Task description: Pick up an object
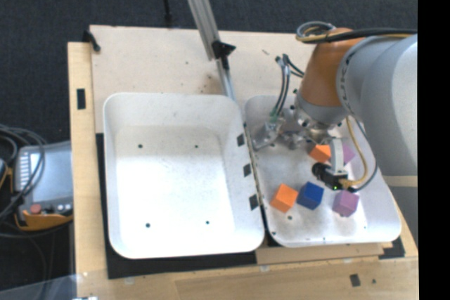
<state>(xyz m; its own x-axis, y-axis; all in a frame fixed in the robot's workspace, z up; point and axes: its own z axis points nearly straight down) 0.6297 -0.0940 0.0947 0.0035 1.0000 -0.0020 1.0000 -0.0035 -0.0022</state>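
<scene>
Arm: grey bulk with its orange band (325,74) sits highest and closest to the lens, reaching from the right and bent down over the right bin, so its wrist covers the bin's upper middle.
Claw: (309,139) low inside the right bin, above the blocks; whether it is open or closed I cannot tell, since the wrist and cables hide it, and nothing can be seen held in it.
Right bin: (383,225) holds the loose blocks, clustered toward its lower half, likely because that is the pick source.
Orange cube: (285,197) lies just beside the blue cube (310,195), near the bin's left wall.
Purple cube: (345,204) sits right of the blue one, near it.
Second orange block: (321,150) peeks out under the wrist, nearest the claw, with a pale purple piece (346,153) beside it; judged the likeliest target.
Left bin: (112,116) white, nothing in it.
Table: (140,53) carries both bins side by side.
</scene>
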